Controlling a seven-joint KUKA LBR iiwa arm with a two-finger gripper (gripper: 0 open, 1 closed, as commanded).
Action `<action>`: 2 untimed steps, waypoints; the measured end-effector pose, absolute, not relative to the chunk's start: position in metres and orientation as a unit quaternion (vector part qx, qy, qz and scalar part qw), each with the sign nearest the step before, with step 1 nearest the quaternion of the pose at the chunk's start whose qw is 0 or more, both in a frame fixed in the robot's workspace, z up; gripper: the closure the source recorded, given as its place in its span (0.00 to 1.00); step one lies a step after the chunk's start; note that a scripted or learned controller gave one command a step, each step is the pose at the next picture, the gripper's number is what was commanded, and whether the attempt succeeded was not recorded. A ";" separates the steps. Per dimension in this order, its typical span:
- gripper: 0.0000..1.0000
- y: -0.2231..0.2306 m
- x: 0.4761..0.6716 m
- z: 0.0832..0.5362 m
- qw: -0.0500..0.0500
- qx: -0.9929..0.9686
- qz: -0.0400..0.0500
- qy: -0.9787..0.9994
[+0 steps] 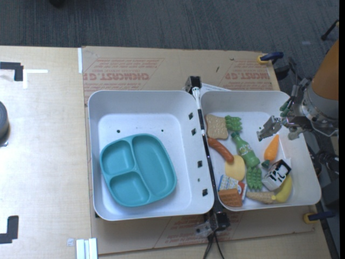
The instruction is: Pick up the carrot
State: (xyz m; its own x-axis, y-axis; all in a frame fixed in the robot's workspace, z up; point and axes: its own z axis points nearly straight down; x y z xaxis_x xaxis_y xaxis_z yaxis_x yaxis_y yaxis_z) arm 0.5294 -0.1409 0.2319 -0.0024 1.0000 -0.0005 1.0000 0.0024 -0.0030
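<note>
- The carrot point(272, 147) lies in the right-hand bin point(253, 97), toward its far-right side, tilted with its narrow end up toward the arm.
- The gripper point(276, 126) hangs just above the carrot's upper tip, fingers spread apart, nothing between them.
- Just below the carrot sits a black-and-white labelled packet point(277, 172), and below that a banana point(284, 190). Tight company on that side.
- Left of the carrot, the green leafy toy vegetable point(245, 150) runs down the bin; a small gap separates the two.
- Further left of the carrot: a slice of bread point(217, 125), a sausage point(221, 149) and a yellow wedge point(235, 168).
- To do this well, the arm would need to descend with the fingers straddling the carrot across its width, near the thicker middle, not the tip.
- The risk, by the look of it, is a finger catching the packet.
- The teal divided plate point(139, 169) sits well left of the carrot, in the other bin.
</note>
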 end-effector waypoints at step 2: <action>0.00 -0.203 0.528 0.092 0.007 -0.788 -0.003 -0.615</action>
